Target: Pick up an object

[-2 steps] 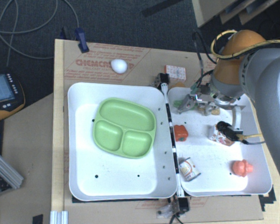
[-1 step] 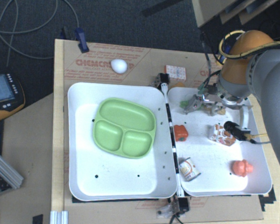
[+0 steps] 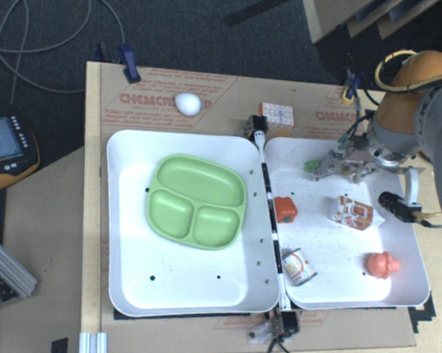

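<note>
Bench board (image 3: pixel 211 96) printed "CHEMCRAFT"-like red lettering, half legible, jaws' state cannot be told

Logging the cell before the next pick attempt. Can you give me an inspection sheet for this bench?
Surface: bench board bearing left bin and right bin side by side.
Job's things: right bin holds orange block, printed packet, small can, pink toy, small green piece.
Clutter: green divided tray in left bin; white ball and patterned cube on the board behind the bins.
Grippers: gripper low over right bin's far end, beside the green piece; jaws unclear.
Cables: looped cable on floor; lead at front edge.
Surroundings: handheld screen at left.
</note>
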Available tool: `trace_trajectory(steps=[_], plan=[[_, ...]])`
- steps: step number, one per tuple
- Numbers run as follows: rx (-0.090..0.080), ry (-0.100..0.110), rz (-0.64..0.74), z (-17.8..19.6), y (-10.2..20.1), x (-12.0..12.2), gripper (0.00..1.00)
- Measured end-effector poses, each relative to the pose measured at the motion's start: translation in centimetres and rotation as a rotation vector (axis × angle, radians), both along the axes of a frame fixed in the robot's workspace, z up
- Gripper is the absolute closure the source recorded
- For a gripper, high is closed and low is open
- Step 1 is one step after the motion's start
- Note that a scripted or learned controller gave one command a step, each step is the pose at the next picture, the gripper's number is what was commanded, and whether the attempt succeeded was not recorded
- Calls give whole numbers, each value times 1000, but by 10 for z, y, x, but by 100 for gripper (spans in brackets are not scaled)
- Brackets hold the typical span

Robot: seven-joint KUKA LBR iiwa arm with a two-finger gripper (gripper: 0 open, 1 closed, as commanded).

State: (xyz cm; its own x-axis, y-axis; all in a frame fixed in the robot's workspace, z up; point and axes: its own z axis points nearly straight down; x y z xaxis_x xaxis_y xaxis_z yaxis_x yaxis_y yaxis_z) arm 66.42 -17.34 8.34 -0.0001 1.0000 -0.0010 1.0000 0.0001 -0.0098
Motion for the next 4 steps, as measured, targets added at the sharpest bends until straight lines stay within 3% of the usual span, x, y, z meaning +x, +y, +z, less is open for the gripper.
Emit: trace_trajectory(steps=[1, 3, 4], plan=[[2, -9, 0, 1, 31, -70, 0], [-2, -12, -2, 2, 58, -83, 0], [0, -11, -1, 1, 29, -57, 0]])
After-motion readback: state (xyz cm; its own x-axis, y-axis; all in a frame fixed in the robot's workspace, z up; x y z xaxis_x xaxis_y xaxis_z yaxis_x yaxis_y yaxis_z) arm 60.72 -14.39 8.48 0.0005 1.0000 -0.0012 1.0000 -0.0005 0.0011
